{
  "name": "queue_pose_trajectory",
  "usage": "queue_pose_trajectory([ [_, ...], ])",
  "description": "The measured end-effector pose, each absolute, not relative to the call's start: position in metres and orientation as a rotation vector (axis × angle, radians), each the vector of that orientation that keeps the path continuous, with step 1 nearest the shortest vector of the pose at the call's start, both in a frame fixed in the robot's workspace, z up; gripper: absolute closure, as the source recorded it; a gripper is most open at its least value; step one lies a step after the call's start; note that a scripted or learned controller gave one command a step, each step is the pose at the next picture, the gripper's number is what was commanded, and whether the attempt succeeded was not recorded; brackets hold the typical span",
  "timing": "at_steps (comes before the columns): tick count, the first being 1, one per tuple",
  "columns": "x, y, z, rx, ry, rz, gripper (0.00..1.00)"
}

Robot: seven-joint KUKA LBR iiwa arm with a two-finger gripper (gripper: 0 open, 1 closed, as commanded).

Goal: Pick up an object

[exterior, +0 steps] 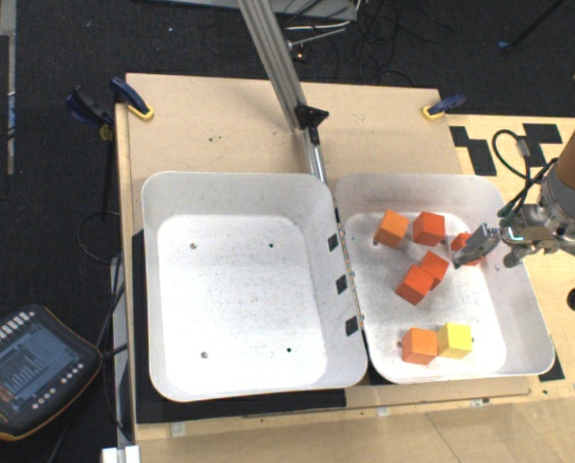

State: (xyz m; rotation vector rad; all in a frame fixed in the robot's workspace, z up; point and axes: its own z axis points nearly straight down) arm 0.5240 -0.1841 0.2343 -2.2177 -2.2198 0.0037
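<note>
The right bin (519, 287) holds several blocks. An orange block (393, 229) and a red-orange block (428, 228) sit side by side at its far end. Two more red-orange blocks (424, 275) lie touching near the middle. At the near end an orange block (420, 345) sits against a yellow block (456, 340). My gripper (474, 247) reaches in low from the right, just right of the far pair. A small red piece (459, 244) shows at its left tip, mostly hidden by it. Whether it is gripped is unclear.
The left bin (172, 258) lies beside the right one, its rim meeting it at the middle. A slanted metal pole (273, 51) rises behind the bins. Clamps (133, 99) sit at the board's far corners. A pendant (27, 369) lies at lower left.
</note>
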Motion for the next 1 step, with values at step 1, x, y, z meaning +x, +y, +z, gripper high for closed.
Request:
queue_pose_trajectory([
  [1,0.5248,-0.1842,0.2364,-2.221,-2.222,0.0,0.0],
])
